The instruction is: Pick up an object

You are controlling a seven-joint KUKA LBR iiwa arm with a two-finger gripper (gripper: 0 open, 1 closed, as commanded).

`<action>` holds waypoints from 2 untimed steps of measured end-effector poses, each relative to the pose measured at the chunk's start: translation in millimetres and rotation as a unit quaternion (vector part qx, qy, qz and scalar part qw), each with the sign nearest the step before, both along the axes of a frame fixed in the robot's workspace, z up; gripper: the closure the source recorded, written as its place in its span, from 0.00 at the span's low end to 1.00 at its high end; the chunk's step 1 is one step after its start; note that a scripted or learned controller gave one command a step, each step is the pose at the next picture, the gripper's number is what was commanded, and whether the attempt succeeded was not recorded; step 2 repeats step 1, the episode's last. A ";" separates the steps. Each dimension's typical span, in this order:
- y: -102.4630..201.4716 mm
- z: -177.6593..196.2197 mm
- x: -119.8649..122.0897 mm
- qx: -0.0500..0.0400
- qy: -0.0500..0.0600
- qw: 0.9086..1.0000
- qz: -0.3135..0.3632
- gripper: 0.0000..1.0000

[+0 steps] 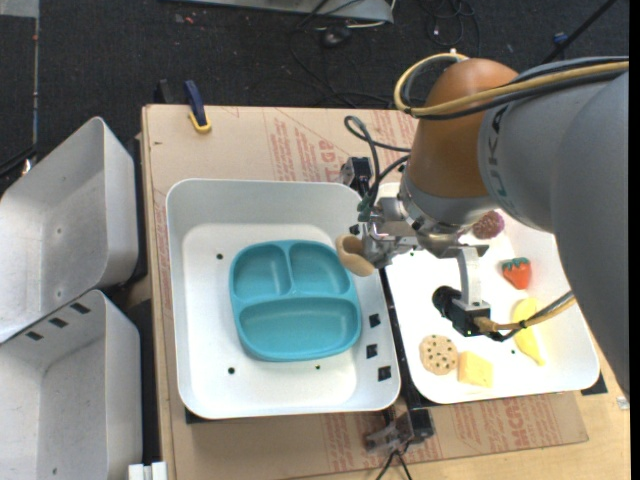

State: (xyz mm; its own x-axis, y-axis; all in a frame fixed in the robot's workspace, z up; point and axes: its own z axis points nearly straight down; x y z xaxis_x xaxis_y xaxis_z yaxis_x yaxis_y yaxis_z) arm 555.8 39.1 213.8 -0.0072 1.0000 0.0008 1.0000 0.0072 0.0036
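Two shallow white bins lie side by side on a cardboard-topped bench [480,428]. The left bin [200,268] holds a teal divided plate [296,300], taken here as the landmark for all positions.

Nearest the camera, to the right of the plate in the right bin [572,360], a round cookie [437,353] lies just beside a yellow block [475,370]. A yellow wedge [528,334] lies beyond the block, further right of the plate. A strawberry [516,272] lies further back, well to the plate's right.

Just off the plate's far right corner, a tan rounded object [355,255] sits over the rim between the bins. The gripper [376,236] stands directly above and touching it. Whether the claw is clenched or released cannot be told, nor whether it grasps the tan object.

Behind the gripper, the grey and orange arm [470,158] overhangs the right bin. A blue and yellow clamp [197,108] sits at the bench edge, far behind the plate.
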 end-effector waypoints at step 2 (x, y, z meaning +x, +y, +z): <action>45.3 13.9 21.9 0.000 0.000 1.000 0.000 1.00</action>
